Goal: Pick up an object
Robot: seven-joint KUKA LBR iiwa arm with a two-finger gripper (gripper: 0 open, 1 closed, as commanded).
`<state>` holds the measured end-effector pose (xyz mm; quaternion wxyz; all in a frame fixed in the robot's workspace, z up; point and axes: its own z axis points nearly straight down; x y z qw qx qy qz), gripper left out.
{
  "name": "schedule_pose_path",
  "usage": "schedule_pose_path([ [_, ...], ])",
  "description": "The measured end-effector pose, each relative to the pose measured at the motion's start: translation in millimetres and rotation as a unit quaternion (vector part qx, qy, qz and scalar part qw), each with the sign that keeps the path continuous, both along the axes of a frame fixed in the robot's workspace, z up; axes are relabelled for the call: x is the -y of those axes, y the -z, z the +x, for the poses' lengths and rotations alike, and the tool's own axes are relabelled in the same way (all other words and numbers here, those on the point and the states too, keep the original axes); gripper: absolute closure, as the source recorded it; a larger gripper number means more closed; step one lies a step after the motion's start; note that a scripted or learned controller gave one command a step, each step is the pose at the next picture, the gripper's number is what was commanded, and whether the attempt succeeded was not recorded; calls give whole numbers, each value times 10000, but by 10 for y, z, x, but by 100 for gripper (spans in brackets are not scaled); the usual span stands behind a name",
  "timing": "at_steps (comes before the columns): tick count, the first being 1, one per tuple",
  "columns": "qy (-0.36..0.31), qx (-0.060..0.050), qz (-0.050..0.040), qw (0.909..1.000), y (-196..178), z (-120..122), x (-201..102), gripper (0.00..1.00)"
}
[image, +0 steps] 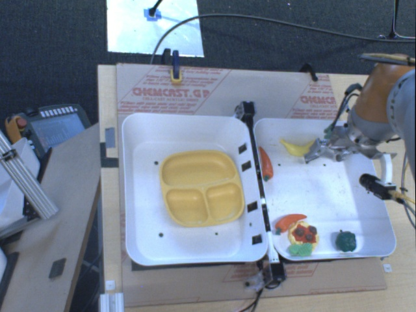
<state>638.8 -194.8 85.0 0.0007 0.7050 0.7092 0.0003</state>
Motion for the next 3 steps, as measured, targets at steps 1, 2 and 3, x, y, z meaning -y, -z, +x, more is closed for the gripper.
schedule_pose_path([
  [1, -9, 23, -4, 10000, -122, 14, 1, 100],
  [2, 19, 18, -5, 10000, -590, -10, 64, 100],
  [3, 3, 29, -8, 10000, -1216, 63, 34, 100],
])
